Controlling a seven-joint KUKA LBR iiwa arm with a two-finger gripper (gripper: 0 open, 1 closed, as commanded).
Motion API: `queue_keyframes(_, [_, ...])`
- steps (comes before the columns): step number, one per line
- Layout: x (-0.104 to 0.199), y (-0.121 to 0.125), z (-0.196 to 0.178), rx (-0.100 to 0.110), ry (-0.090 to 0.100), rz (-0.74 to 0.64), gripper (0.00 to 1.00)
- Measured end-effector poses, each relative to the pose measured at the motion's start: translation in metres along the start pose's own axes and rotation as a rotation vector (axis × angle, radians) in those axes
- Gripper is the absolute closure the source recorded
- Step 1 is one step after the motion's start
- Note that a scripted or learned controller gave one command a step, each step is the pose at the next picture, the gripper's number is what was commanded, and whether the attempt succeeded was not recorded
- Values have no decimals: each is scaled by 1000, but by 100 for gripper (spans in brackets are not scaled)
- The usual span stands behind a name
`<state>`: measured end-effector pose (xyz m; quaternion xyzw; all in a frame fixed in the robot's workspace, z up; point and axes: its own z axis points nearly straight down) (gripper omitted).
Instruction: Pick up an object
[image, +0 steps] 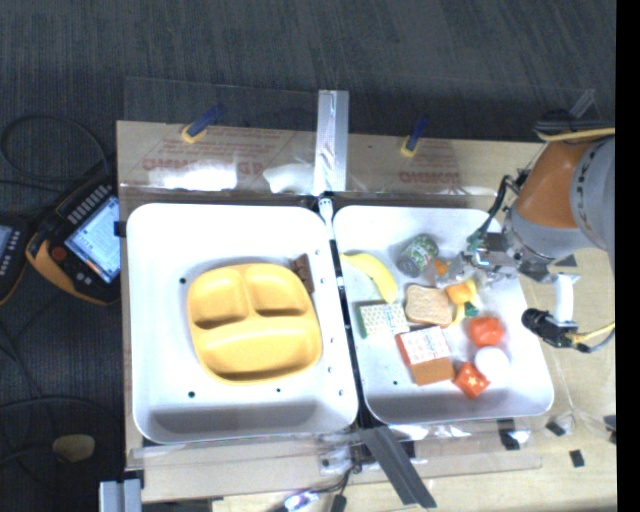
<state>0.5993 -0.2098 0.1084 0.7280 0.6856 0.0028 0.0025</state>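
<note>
Fingers' state cannot be told; gripper (478, 262) sits low among crowded food in the right bin (535, 395), risking a jostled, missed grasp.

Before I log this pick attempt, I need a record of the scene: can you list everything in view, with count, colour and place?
bins: 2, white, side by side on the bench
divided tray: 1, yellow, in the left bin
banana: 1, yellow, right bin, upper left
can: 1, grey-green, right bin, top centre
bread slice: 1, tan, right bin, centre
sponge: 1, green-white, beside the bread slice
box: 1, red, white and brown, right bin, lower centre
tomato: 1, red, right bin, right side
egg: 1, white, below the tomato
strawberry: 1, red, right bin, bottom
handheld controller: 1, orange and black, left of the bench
clips: 2, blue and yellow, bench's far edge
arm: 1, grey and orange, right
gripper: 1, dark, over the right bin's upper right
</note>
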Motion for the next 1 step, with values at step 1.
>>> queue_keyframes(1, [59, -5, -84, 10, -3, 238, 100])
